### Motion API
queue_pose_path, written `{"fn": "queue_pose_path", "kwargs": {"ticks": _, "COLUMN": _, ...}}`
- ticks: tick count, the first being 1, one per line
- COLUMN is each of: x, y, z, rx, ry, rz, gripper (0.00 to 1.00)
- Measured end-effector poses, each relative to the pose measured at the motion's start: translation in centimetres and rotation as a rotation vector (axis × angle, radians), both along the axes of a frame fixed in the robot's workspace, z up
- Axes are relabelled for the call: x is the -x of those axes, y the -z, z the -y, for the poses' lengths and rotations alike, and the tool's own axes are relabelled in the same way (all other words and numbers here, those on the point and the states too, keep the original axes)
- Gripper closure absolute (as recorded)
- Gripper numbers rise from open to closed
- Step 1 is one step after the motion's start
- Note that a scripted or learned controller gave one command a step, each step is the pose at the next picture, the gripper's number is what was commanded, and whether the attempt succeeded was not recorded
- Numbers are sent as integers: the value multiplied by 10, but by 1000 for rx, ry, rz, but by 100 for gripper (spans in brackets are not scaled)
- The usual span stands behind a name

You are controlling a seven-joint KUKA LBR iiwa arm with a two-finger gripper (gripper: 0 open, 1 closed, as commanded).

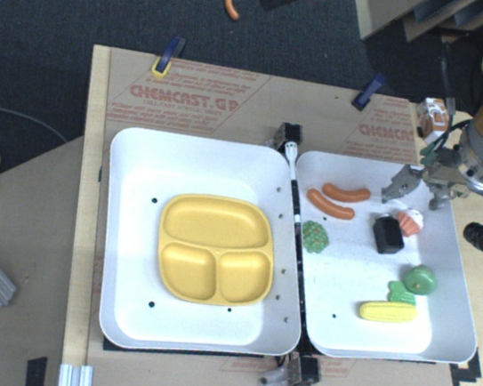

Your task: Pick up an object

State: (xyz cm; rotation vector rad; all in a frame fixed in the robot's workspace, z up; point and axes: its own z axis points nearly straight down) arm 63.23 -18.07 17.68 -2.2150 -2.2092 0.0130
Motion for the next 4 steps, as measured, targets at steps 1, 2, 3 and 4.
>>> {"fn": "queue_pose_path", "kwargs": {"ticks": 1, "x": -4, "y": -9, "z": 0, "rx": 3, "ry": -3, "rz": 15, "gripper": 0}}
{"fn": "queue_pose_path", "kwargs": {"ticks": 2, "x": -5, "y": 34, "z": -3, "rx": 2, "ry": -4, "rz": 9, "gripper": 0}}
{"fn": "queue_pose_path", "kwargs": {"ticks": 3, "x": -9, "y": 80, "z": -4, "rx": 6, "ry": -7, "rz": 28, "gripper": 0}}
{"fn": "queue_pose_path", "kwargs": {"ticks": 4, "x": -6, "y": 72, "z": -3, "rx": 6, "ry": -6, "rz": 20, "gripper": 100}}
